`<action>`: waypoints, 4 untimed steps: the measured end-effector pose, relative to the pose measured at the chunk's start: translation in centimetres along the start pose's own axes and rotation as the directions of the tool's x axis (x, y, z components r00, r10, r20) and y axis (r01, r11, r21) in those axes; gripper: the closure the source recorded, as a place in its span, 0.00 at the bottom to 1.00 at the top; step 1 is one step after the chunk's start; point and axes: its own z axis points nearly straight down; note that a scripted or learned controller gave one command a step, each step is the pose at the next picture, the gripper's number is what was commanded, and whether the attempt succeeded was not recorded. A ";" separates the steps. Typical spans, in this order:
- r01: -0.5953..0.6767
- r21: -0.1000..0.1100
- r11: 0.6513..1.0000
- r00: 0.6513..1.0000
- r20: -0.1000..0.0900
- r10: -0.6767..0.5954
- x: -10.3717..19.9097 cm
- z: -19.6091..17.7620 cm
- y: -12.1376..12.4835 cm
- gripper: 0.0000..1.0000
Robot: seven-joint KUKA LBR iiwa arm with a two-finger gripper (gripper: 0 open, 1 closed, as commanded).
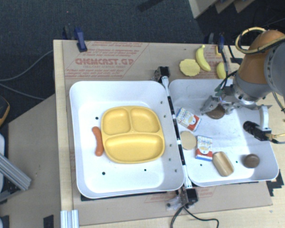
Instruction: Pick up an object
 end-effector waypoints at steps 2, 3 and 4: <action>0.003 0.001 1.000 1.000 -0.002 -0.003 2.7 0.0 -0.1 0.00; 0.000 -0.010 1.000 1.000 0.005 0.000 -0.6 -0.1 4.4 0.00; 0.002 0.000 1.000 1.000 0.000 -0.002 4.0 0.0 1.3 0.00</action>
